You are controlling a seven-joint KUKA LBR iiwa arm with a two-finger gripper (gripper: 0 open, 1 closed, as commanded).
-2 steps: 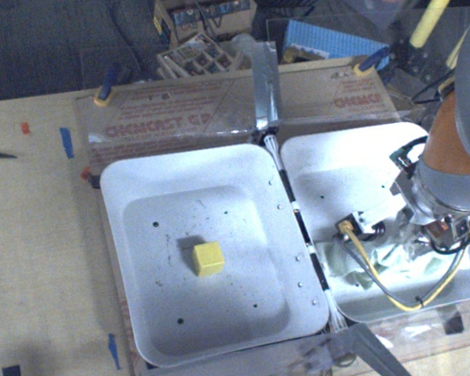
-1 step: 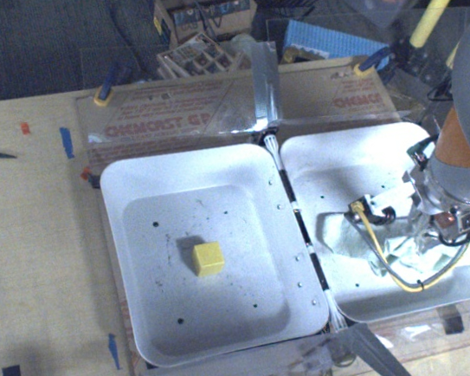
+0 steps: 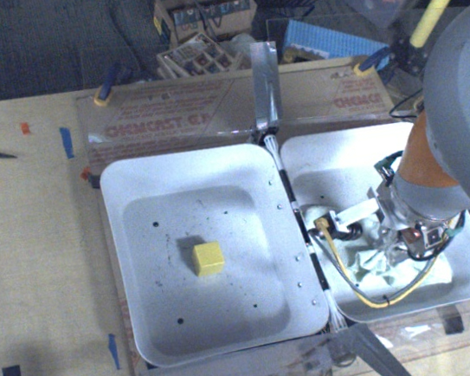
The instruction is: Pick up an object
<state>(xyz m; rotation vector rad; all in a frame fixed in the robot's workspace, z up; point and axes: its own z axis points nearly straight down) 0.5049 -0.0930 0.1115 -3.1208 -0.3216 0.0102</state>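
Observation:
A small yellow block [image 3: 209, 258] lies near the middle of the left bin [image 3: 131, 198]. The arm reaches down into the right bin [image 3: 335, 155], with its orange band at the right edge. My gripper [image 3: 385, 264] is low over that bin's floor, above some pale, greenish-white items [image 3: 377, 268] that its body partly hides. A yellow cable [image 3: 344, 271] loops from the wrist across the bin floor.
A metal divider strip [image 3: 266, 90] runs between the bins at the back. Cardboard [image 3: 163, 119] lies behind the bins. The wooden bench [image 3: 39, 282] stretches to the left, with small blue and black marks on it.

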